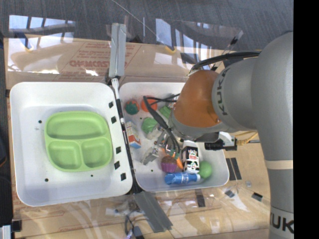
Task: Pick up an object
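Right bin holds a loose clutter of small toys, bunched toward its near half. Along the near wall: a blue bottle-like piece lying on its side, a purple lump touching it from above, and a green ball just beside its right end. A small black-and-white carton stands between the purple lump and the green ball. An orange bit shows next to the carton. Further back in the bin: a green leafy piece, a teal piece near the left wall, an orange-red piece beside it, and a small red-and-white item against the divider side.

The hand is down inside this bin, just left of the purple lump and below the leafy piece. Thin metal parts show there, but I cannot tell whether it is wide, narrow, or gripping anything; no object is clearly seen between its tips.

The arm, grey with its orange band, covers the bin's back right part.

Left bin carries a light green divided tray, three compartments, lying flat near the middle.

Both bins sit side by side on the desk.
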You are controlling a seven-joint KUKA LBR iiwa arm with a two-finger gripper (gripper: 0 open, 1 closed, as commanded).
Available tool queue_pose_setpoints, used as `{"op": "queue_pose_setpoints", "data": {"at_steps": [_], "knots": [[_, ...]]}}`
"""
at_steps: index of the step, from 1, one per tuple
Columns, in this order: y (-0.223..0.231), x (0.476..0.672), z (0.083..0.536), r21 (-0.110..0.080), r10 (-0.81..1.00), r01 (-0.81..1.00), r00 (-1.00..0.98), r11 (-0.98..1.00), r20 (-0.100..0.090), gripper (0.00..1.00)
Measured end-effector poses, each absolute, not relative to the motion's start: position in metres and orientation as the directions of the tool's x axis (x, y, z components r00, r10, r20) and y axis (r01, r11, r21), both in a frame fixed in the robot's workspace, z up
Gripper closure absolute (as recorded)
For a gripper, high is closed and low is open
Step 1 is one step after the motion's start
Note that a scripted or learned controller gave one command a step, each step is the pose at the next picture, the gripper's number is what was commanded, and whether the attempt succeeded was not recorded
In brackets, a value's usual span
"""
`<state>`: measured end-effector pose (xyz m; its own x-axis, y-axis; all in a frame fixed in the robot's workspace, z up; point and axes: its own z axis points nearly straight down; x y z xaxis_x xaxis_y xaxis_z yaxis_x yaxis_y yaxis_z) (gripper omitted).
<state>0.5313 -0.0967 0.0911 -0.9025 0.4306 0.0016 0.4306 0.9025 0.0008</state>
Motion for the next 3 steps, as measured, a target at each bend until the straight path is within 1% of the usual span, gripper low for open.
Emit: {"op": "queue_pose_setpoints", "data": {"at_steps": [1,2,3], "knots": [[-0.093,0.607,0.092,0.001,0.425,0.425,-0.905,0.905,-0.002,0.0],[-0.102,0.55,0.093,0.001,0.613,0.613,-0.79,0.79,-0.001,0.0],[-0.101,0.552,0.103,0.002,0.606,0.606,-0.795,0.795,-0.003,1.0]]}}
